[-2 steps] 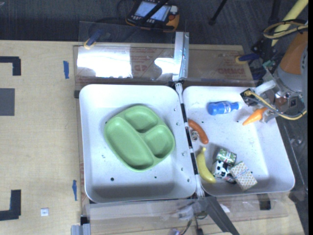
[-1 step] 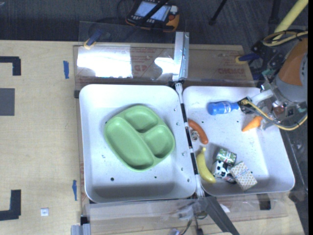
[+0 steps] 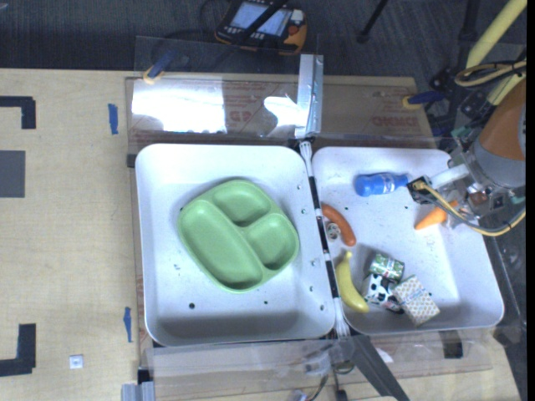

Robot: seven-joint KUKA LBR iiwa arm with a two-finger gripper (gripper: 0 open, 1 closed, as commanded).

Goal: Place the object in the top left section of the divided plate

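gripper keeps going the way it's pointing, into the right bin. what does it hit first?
Probably the orange carrot-like piece, lying just off the gripper; the blue bottle lies further along. Depth is unclear from this slant.

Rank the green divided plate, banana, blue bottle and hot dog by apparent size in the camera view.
1. green divided plate, by far
2. banana
3. blue bottle
4. hot dog
Banana and bottle look close; the order is unsure.
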